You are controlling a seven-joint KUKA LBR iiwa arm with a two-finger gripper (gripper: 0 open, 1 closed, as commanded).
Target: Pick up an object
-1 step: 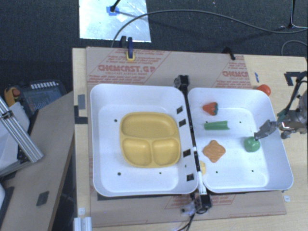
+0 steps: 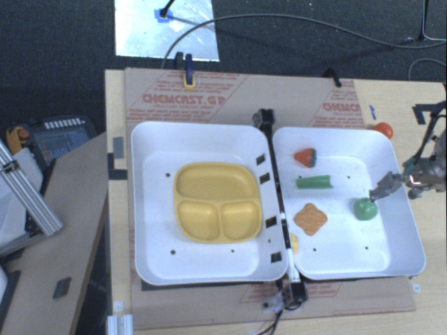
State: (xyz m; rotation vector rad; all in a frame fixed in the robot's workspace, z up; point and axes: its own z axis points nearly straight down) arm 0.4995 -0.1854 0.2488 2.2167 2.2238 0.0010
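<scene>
Approach step, by the look of it; gripper [image 2: 388, 184] low at the right bin's [image 2: 401, 257] right edge, just beside the green round toy [image 2: 364, 209]; open or clenched — cannot tell; next: centre over the toy, descend, close.

Evenly lit from overhead, diffuse; shadows soft and faint. White bins [image 2: 209, 135] close to blown out, wall detail washed; strong glare on the metal sheet [image 2: 166, 18] at top. Dark floor [image 2: 56, 40] noisy and grainy. Overall soft, low resolution; gripper [image 2: 386, 185] at right edge slightly smeared, contours unclear; yellow tray [image 2: 215, 201] compartments legible, small objects only coarse.
</scene>
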